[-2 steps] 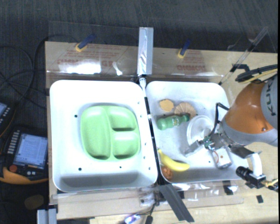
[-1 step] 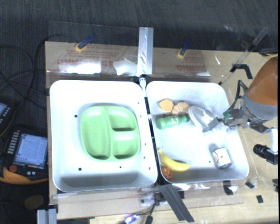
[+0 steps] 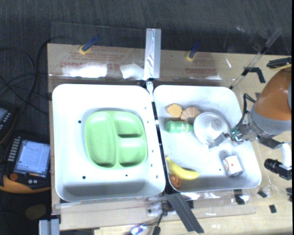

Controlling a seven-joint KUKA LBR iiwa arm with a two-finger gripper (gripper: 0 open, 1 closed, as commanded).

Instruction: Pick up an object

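Note:
The right bin [image 3: 237,98] holds several objects. A white bowl [image 3: 208,126] sits near its middle, with a green bottle [image 3: 178,127] lying to its left. Behind them are an orange round piece [image 3: 174,110] and a tan shell-shaped piece [image 3: 190,114]. A yellow banana [image 3: 182,170] lies at the front left, beside a small brown item [image 3: 175,181]. A white can with a red mark [image 3: 232,165] lies at the front right. My gripper [image 3: 224,138] reaches in from the right and sits low at the bowl's right front rim, above the can.
The left bin [image 3: 63,131] holds a green divided plate [image 3: 116,137]. A metal divider post [image 3: 152,53] stands behind the seam between the bins. The arm's orange band [image 3: 277,99] hangs over the right bin's right wall. Cables and a handheld pendant [image 3: 27,158] lie left of the bench.

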